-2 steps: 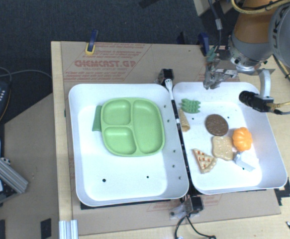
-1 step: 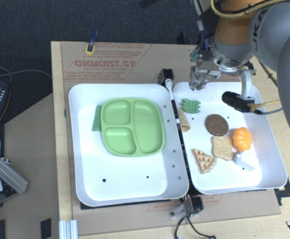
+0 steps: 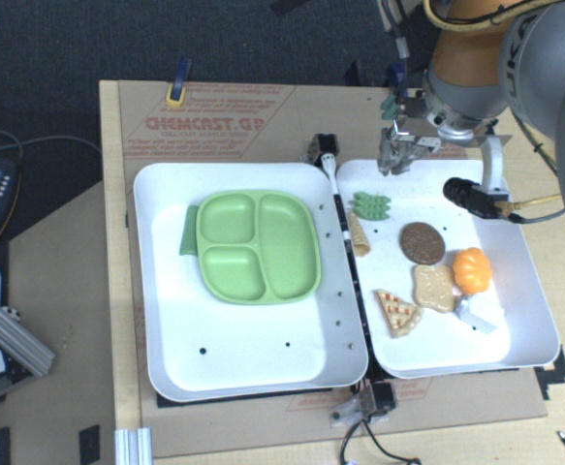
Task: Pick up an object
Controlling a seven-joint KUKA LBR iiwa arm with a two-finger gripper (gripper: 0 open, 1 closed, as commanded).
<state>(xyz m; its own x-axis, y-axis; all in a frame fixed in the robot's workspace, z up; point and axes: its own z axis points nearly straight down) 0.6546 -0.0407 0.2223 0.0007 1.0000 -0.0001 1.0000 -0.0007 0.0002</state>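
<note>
Gripper [image 3: 396,163] hangs over right bin's [image 3: 524,342] far edge; cannot tell its state. Nothing seen in its grasp. In that bin: green toy [image 3: 371,205], cone [image 3: 360,234], brown disc [image 3: 423,243], orange [image 3: 472,269], toast [image 3: 434,288], pizza slice [image 3: 397,311]. Left bin [image 3: 166,347] holds green tray [image 3: 258,245].

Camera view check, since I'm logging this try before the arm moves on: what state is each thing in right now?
Gripper: above the right bin's far edge, holding nothing.
Green divided plate: flat in the left bin, upright.
Green toy: lying in the right bin.
Cone: lying on its side.
Brown disc: flat.
Orange toy: resting by the toast slice.
Pizza slice: flat.
</note>
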